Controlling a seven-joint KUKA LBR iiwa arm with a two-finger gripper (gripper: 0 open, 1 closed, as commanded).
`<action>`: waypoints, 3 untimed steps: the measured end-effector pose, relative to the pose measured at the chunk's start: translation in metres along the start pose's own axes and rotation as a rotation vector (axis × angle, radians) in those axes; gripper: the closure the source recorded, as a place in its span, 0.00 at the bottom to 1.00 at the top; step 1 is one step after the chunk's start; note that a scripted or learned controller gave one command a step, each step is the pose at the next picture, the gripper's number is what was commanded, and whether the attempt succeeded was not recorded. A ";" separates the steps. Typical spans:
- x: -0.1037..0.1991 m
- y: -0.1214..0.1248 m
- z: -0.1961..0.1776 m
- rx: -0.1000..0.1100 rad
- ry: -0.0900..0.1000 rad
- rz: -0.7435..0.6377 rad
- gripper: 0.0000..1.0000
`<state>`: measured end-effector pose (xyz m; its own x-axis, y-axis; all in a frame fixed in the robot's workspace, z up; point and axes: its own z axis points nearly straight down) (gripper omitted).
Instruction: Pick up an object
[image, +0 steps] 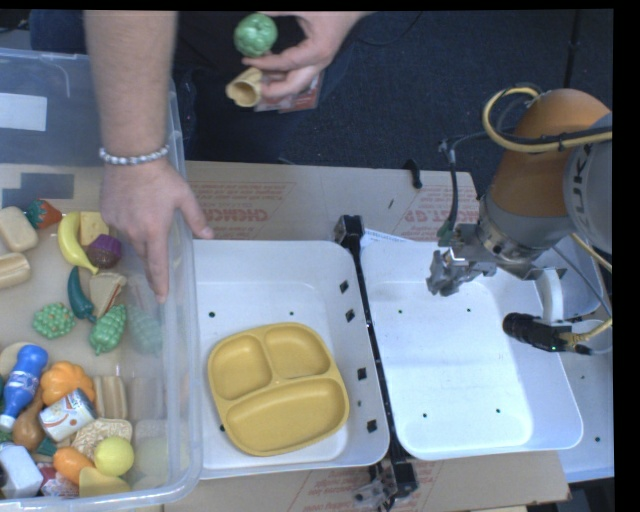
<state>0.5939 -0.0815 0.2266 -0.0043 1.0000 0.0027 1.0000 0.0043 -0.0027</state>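
One candidate: yellow tray (277, 387), flat in left bin (205, 300). Light, rigid, slick plastic; pinch at rim or divider ridge. Gripper (447, 272) above right bin (540, 420); finger state indeterminate.

Yellow tray (278, 388) — white bins (470, 400)

Upside-down red print, apparently "CHEMCO", on the cardboard sheet (262, 196) behind the bins; rest illegible.
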 end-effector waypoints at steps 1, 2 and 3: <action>0.046 0.006 0.000 0.000 -0.001 -0.001 1.00; 0.097 0.005 -0.009 -0.001 -0.001 -0.001 1.00; 0.151 0.010 -0.011 0.000 -0.001 -0.002 1.00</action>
